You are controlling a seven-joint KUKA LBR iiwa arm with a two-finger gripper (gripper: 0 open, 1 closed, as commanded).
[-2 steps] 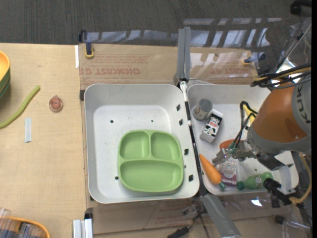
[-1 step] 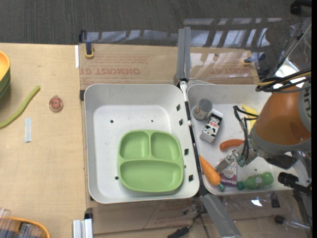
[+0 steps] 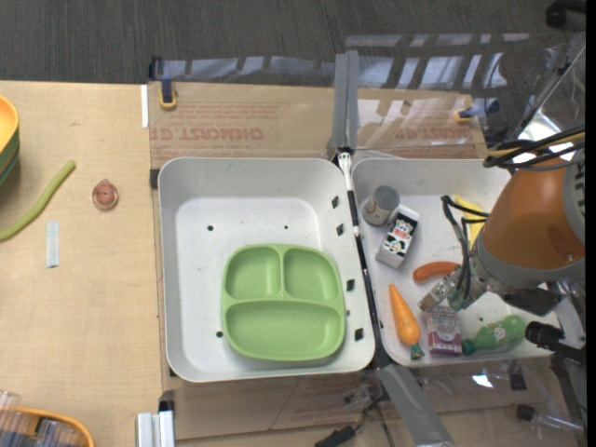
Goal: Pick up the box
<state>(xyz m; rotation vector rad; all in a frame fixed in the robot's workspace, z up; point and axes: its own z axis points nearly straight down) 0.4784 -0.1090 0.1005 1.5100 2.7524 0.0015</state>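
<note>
Box [image 3: 399, 237]: small white carton with a black-and-white printed face, lying tilted in the upper left part of the right bin [image 3: 466, 180], just beside a grey cup [image 3: 381, 203] and apart from everything else.

Gripper [image 3: 447, 291]: low in the right bin, below and to the right of the box, among an orange sausage-shaped toy [image 3: 435, 271], a pink packet [image 3: 444, 333] and a green bottle-shaped toy [image 3: 494, 335]. Whether it is spread or closed cannot be told; the orange band and wrist cover most of it. Nothing is seen held.

Carrot [image 3: 403, 313]: lies near the bin's left wall, below the box.

Left bin [image 3: 186, 250]: holds a green divided plate [image 3: 282, 303].

Step in hand, by judgement: approach. The box is not grasped and rests on the bin floor; the task stands near its start.

Next move, by judgement: travel up and to the left until the tool is over the box, turn the wrist to match the carton's tilt, then descend across its narrow sides. The cup close by leaves little room on that side, so the line of approach needs care.
</note>
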